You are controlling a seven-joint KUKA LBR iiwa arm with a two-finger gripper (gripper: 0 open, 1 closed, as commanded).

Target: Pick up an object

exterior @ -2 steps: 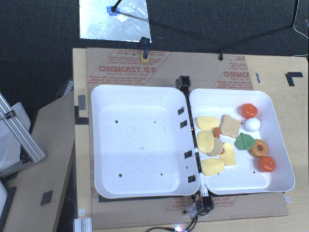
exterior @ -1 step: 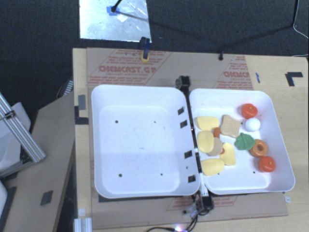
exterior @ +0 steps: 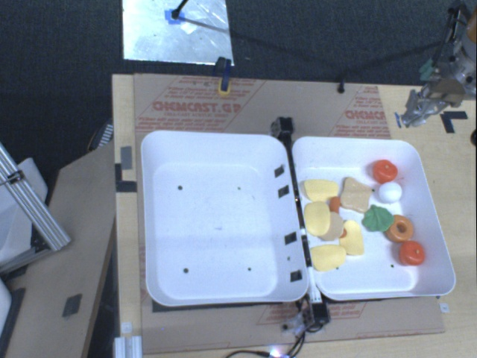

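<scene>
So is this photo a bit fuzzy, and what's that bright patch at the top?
In the camera view, the shiny silver sheet glares brightly; the two-finger gripper at upper right looks soft and smeared; the toy foods in the right white bin appear soft-edged, with faint shadows.

Gripper [exterior: 414, 115] hangs low (far right).
</scene>
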